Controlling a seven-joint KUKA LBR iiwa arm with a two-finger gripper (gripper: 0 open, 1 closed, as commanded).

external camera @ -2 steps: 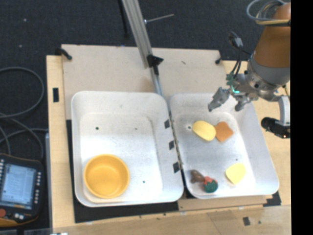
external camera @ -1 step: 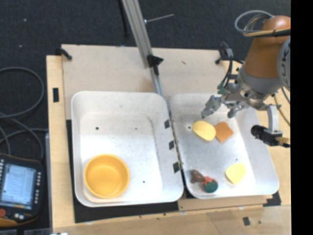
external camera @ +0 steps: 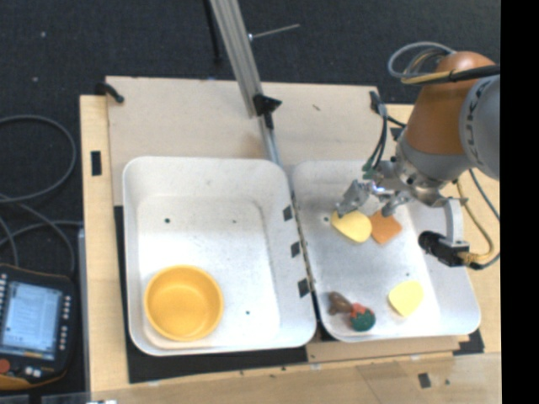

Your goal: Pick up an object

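Note:
My gripper [external camera: 364,199] hangs over the upper part of the right bin [external camera: 438,310], its fingers spread open just above a pale yellow piece [external camera: 353,226]. An orange piece [external camera: 386,230] lies against that yellow one on its right. Nothing sits between the fingers. Lower in the same bin lie a second yellow piece [external camera: 406,297] and a small brown, red and green toy [external camera: 353,310]. A yellow bowl [external camera: 184,302] rests in the left bin [external camera: 210,200] at its lower left.
A slanted metal rail [external camera: 240,53] runs from the top down to the gap between the bins. Black cables and a connector [external camera: 442,247] hang off the wrist over the right bin's right side. A pendant with a screen [external camera: 29,322] lies at the far left.

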